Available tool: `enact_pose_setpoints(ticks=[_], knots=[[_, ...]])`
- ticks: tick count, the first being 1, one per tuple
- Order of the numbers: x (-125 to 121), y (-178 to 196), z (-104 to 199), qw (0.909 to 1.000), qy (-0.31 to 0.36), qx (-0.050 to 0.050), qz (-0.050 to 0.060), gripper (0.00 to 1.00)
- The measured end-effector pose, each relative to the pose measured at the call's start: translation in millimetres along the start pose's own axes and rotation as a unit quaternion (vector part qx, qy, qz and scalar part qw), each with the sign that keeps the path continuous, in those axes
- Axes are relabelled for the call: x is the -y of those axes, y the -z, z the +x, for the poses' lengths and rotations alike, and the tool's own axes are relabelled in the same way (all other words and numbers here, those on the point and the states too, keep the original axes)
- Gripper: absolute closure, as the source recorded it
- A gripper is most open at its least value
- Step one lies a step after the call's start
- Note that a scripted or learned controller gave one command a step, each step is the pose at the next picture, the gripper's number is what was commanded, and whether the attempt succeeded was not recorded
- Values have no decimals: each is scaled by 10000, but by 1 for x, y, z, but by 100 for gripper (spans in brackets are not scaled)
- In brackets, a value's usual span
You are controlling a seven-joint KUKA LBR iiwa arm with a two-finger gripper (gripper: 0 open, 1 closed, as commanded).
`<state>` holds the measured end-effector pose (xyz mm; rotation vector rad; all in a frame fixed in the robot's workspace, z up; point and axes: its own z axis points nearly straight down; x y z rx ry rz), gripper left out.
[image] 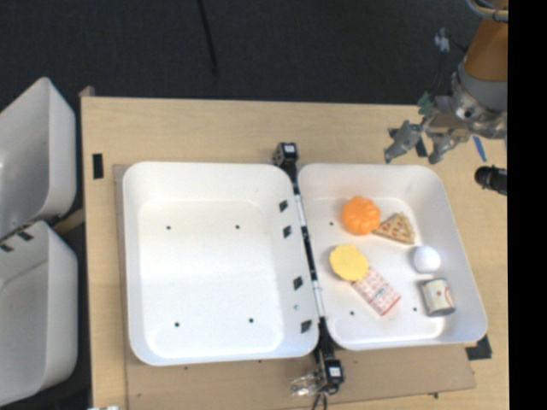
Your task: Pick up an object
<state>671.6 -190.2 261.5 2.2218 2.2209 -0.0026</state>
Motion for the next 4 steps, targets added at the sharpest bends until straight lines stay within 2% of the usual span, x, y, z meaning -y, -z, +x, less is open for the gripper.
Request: enact_pose_setpoints(ticks=[1,2,3,4], knots=[[5,-52,26,10000,17,-8,19,0],[-11,-168,59,10000,18,-13,38,0],[-21,-53,118,10000,40,-9,-67,0],[-3,-168,81,10000,-13,3,44,0]])
